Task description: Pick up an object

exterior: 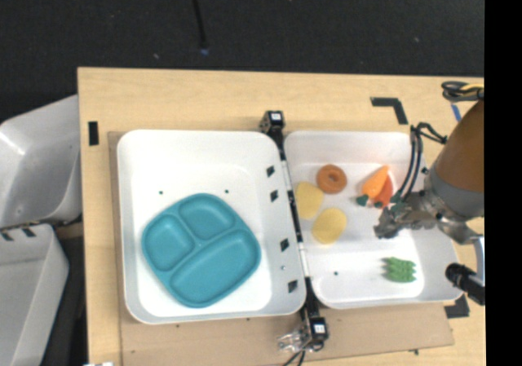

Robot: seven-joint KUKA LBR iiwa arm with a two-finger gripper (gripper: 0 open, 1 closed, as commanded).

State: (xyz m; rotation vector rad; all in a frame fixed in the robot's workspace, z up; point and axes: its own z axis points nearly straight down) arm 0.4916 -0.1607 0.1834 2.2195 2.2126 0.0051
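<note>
Green toy vegetable [400,269] nearest, right bin [351,295] | hand [390,222] above, grip state unclear | orange carrot [377,184] adjacent: likely light, rigid, slick; pinch mid-body

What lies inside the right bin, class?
The right bin holds a brown ring, two yellow pieces, an orange piece and a green piece. The arm covers its right side.

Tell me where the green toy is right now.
The green toy lies in the right bin, near its front right corner, below the claw and right of the two yellow pieces.
</note>
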